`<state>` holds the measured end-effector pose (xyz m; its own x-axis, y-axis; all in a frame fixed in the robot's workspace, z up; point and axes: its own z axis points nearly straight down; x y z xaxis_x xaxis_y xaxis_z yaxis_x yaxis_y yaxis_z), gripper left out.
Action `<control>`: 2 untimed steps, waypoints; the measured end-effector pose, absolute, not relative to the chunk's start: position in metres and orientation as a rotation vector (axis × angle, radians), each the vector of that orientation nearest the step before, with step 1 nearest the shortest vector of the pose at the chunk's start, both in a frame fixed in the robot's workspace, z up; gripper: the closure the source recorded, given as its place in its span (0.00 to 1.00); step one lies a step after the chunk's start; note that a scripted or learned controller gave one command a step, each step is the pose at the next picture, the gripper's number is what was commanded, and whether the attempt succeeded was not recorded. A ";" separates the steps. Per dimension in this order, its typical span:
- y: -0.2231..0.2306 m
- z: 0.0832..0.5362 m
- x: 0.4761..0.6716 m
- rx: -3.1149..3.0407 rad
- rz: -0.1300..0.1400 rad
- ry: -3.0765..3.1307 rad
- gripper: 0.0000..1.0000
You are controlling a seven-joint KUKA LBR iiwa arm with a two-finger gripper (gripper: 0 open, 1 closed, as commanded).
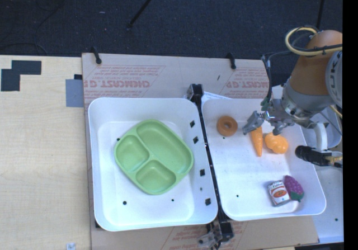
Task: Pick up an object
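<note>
the gripper (267,122) was seen spread open above the carrot (257,141) in the right bin (246,210), nothing being held between its fingers.

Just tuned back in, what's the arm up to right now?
The arm is reaching into the right bin, with its gripper low over the carrot and the yellow toy. Nothing shows between its fingers, so nothing is picked up yet. The doughnut, small can and purple toy lie untouched. The green tray sits in the left bin.
</note>
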<state>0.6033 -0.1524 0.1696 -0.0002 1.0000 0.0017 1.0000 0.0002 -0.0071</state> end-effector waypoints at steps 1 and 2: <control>-0.155 0.119 0.593 -2.217 0.005 -2.216 0.00; -0.156 0.132 0.594 -2.221 0.004 -2.216 1.00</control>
